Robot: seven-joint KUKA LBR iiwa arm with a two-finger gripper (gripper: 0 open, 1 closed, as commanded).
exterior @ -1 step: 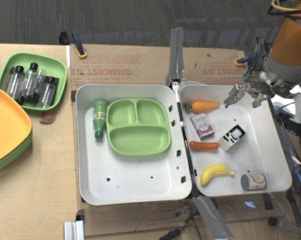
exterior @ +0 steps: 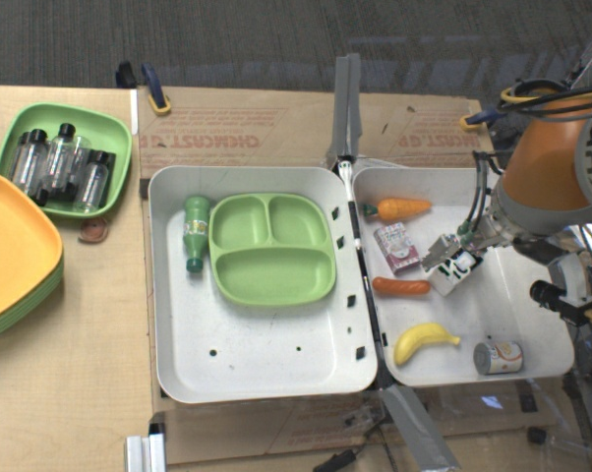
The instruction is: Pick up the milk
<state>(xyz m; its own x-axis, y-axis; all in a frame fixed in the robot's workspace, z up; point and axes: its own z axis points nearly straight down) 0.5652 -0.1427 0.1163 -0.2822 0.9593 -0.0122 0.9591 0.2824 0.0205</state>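
The milk (exterior: 397, 247), a small pink-and-white carton, lies flat on the floor of the right bin (exterior: 532, 362), toward its left side, between a carrot (exterior: 399, 207) on the far side and a red sausage-like item (exterior: 401, 286) on the near side. The gripper (exterior: 451, 263) hovers just right of the carton, jaws apparently parted and holding nothing. The carton is probably light, with thin walls that may dent; grip across its narrow sides using moderate force.

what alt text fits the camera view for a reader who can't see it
The grey arm's gripper hovers in the right bin near the milk carton, among two carrots, a banana and a can. The left bin holds a green divided plate and green bottle.
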